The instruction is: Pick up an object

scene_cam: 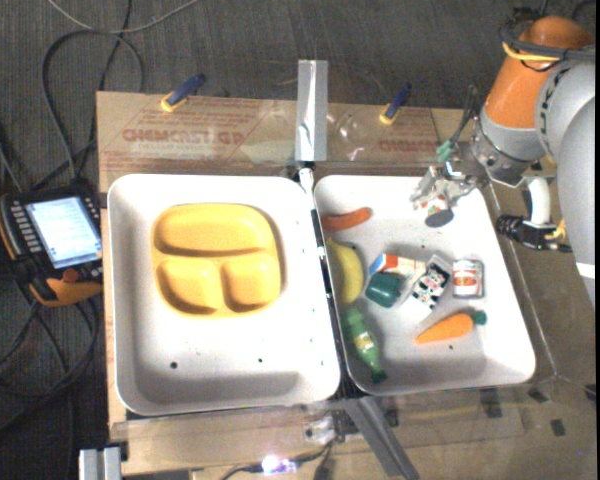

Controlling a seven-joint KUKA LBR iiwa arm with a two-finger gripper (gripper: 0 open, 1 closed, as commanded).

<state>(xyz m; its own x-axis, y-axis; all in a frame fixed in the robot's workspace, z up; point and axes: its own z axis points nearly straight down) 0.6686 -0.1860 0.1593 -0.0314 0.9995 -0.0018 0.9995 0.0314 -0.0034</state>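
**Claw over the far right corner of the right bin**

Your claw (438,196) hangs above the far right corner of the right bin (510,363). You can see a small object with white, red and dark patches right at its tip, with a dark shadow under it on the bin floor. It is too small and blurred for you to tell whether it sits between the fingers, or how far they are parted.

Moving outward in the same bin, you find an orange-red sausage-shaped piece (346,218) near the far left wall. Nearer the middle lie a yellow banana (348,270), a teal cup-like object (385,289), a small white-and-orange pack (395,264), a black-and-white patterned box (432,282) and a small red-and-white can (467,277), all close together. An orange carrot with a green top (447,328) lies toward the near side, and a green bottle (363,342) rests along the left wall.

The left bin (130,368) holds a yellow divided tray (218,256).
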